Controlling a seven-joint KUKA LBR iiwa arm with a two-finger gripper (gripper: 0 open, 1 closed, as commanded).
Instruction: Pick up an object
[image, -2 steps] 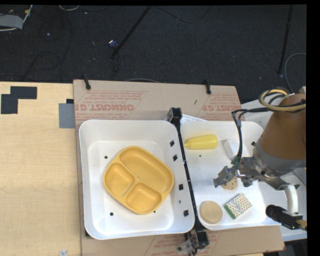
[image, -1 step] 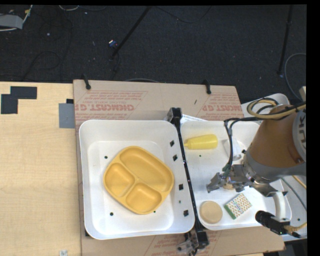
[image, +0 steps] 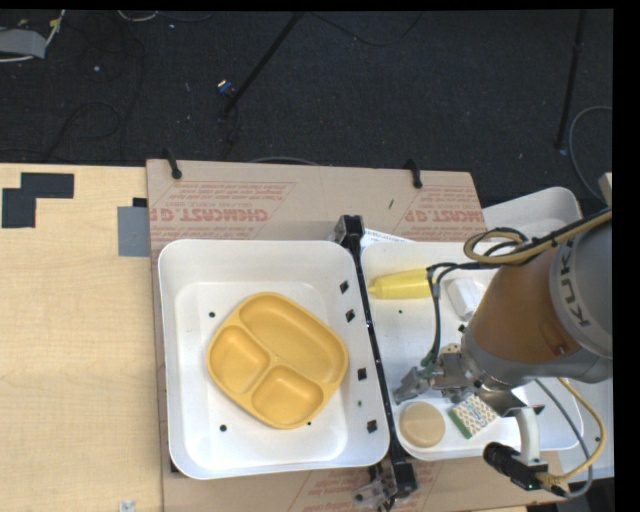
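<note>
In the right bin (image: 385, 262) a yellow banana-shaped object (image: 400, 286) lies near the far left corner. A tan round disc (image: 422, 424) rests by the near edge, with a small green-patterned packet (image: 469, 414) just to its right. My gripper (image: 428, 381) hangs low over the bin's middle, just above and behind the disc, under the orange-banded wrist (image: 525, 315). The arm's bulk hides much of the bin's right half. Nothing shows held in the gripper.
The left bin (image: 190, 300) holds a yellow divided plate (image: 277, 358) at its centre. A black divider (image: 362, 330) runs between the bins. A pale clear item (image: 461, 296) lies right of the banana. Cables loop around the arm on the right.
</note>
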